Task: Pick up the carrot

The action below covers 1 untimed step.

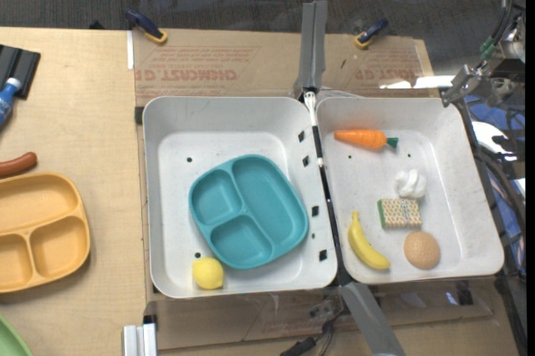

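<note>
Starting at the near edge, I see a lemon (208,273) in the near left corner of the left bin (149,179), just beside a teal plate (247,211) that has three compartments and takes up the middle of that bin. Out on the worktop (75,95) to the left sits an orange tray (38,233), with a sausage (17,164) just beyond it.

In the right bin (483,187), a banana (366,243) and a brown egg (421,250) lie nearest me, side by side but apart. A little further back is a sponge (399,213), and past that a small white lump (410,182) that I cannot identify; the two are touching or nearly so.

The carrot (361,139) lies on its side in the far left part of the right bin, close to the wall between the bins, with its green top pointing right. It is well apart from everything else and nothing touches it.

How the jaws stand I cannot tell.

Beyond the bins lies a sheet of cardboard (276,62), held by two clamps (147,26) at its far edge.
</note>
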Each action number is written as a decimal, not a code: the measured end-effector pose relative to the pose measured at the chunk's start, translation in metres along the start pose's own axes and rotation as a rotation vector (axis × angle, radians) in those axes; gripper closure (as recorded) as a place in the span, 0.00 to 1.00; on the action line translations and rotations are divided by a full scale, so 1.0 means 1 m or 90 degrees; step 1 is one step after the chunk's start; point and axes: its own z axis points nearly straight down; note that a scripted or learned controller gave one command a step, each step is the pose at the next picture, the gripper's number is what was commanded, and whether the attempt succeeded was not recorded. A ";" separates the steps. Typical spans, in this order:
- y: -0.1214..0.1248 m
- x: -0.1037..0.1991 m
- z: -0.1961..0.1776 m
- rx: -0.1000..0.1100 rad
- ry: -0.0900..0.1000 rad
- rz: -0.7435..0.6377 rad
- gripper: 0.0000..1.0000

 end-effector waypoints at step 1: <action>0.012 0.066 0.073 -0.001 0.000 -0.187 0.00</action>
